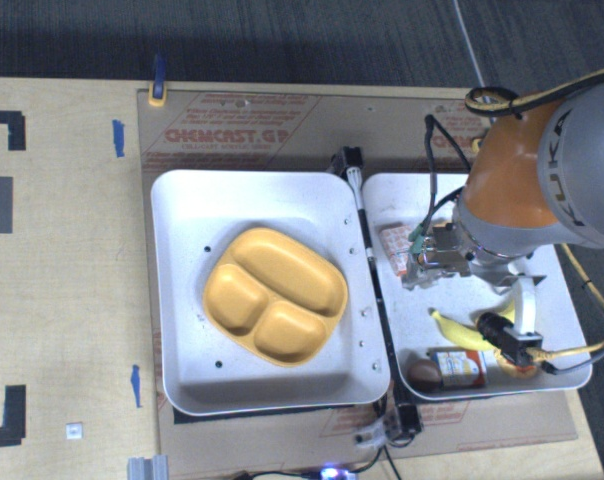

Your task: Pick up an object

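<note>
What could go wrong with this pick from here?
1. The gripper is close to the small packet by the right bin's left wall; it may scrape the wall or just push the flat packet.
2. The banana and bottle lie close together, so grabbing one could shove the other.

The tabletop (pixel 62 268) is pale wood, with black marks (pixel 16 136) and little blue tape bits (pixel 118 138) on it. A brown cardboard sheet (pixel 242 128) with red letters lies on it. Behind is a dark grey floor (pixel 232 18).
</note>
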`<action>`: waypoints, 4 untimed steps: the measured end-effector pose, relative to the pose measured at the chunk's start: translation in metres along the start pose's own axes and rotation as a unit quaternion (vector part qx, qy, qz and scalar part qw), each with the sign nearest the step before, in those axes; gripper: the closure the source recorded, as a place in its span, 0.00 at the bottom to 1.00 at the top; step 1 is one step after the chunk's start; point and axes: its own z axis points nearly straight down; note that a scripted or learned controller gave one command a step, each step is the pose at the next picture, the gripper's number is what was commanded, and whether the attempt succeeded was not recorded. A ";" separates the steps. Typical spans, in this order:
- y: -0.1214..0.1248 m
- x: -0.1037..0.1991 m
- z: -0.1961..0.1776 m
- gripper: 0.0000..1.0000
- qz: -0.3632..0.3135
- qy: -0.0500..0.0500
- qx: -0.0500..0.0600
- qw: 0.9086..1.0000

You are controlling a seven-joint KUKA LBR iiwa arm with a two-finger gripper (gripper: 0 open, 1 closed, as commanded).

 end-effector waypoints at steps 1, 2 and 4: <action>0.000 -0.001 0.000 0.00 0.000 0.000 0.001 1.000; -0.022 -0.074 0.046 0.00 0.001 0.000 0.001 1.000; -0.036 -0.070 0.088 1.00 0.001 -0.002 -0.005 1.000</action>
